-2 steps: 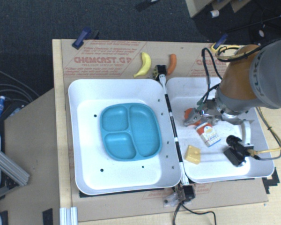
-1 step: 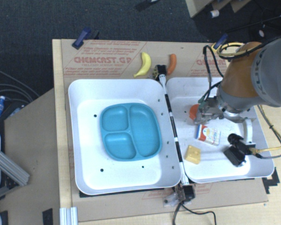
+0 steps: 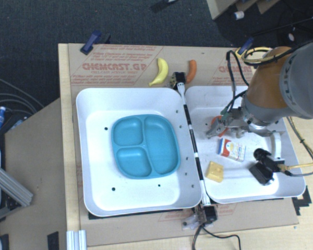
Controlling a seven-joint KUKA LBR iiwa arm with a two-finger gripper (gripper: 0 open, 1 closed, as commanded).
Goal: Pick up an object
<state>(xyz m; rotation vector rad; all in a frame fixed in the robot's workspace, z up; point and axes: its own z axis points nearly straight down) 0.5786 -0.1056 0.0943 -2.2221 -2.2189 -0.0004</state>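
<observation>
My arm (image 3: 305, 79) is grey, with an orange band (image 3: 265, 87) above the wrist. Both bins are white: the left bin (image 3: 88, 139) carries a turquoise divided plate (image 3: 146, 146), and the right bin (image 3: 240, 191) has a white carton (image 3: 231, 149) printed in red and blue, a pale yellow block (image 3: 215, 172) and a small red piece (image 3: 217, 122). The tabletop (image 3: 120, 61) is tan with red lettering, and bears a yellow banana (image 3: 159, 72) and an orange piece (image 3: 191, 71).

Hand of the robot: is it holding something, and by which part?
Cannot tell; the hand sits low in the right bin, too blurred to judge.
</observation>
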